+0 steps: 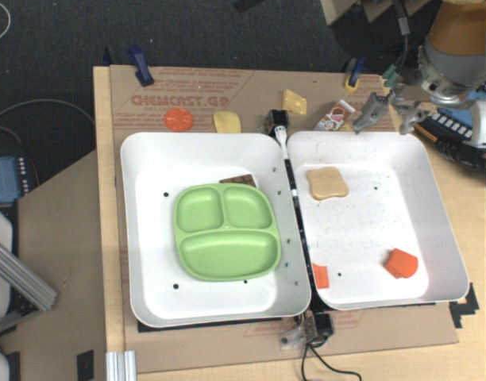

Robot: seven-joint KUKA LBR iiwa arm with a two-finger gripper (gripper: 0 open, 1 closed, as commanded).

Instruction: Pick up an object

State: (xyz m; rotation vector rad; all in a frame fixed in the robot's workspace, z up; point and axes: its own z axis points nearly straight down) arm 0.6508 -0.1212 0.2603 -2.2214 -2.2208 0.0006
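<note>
Left white bin: centre blocked by green three-compartment plastic plate; open floor along the 9 and 6 o'clock margins. Right white bin: tan toast-shaped piece at 11 o'clock, orange block at 5 o'clock; middle open.

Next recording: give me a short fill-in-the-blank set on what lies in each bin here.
1. The green divided plate lies in the ____ bin.
2. The tan toast-shaped piece lies in the ____ bin.
3. The orange block in the right bin sits near its ____ corner.
4. The gripper hangs over the right bin's ____ edge.

Missing words: left; right; front right; far
</note>
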